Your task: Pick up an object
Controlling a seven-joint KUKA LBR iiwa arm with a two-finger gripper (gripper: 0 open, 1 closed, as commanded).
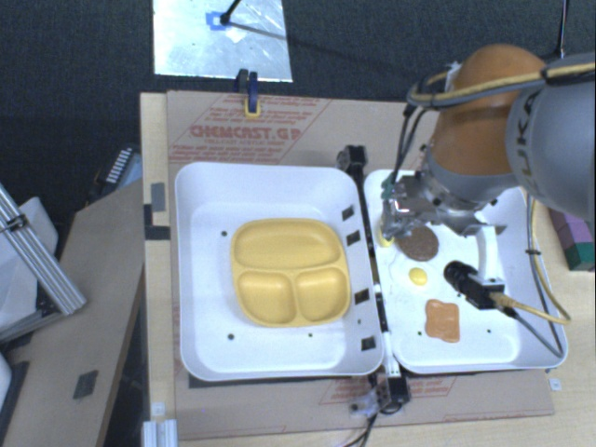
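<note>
Beige worktop's right bin [521, 343]: gripper [402, 210], state untellable, above brown disc [419, 244], seemingly light, stiff; grasp its rim.

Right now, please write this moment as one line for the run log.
arm: over right bin | gripper: low at its left side, next to brown disc | nothing seen held | left bin: yellow tray

Dark carpet [74, 35] surrounds the bench. A shiny metal sheet [222, 26] lies beyond a brown cardboard panel [247, 128]. Aluminium rails [37, 259] sit left.
</note>
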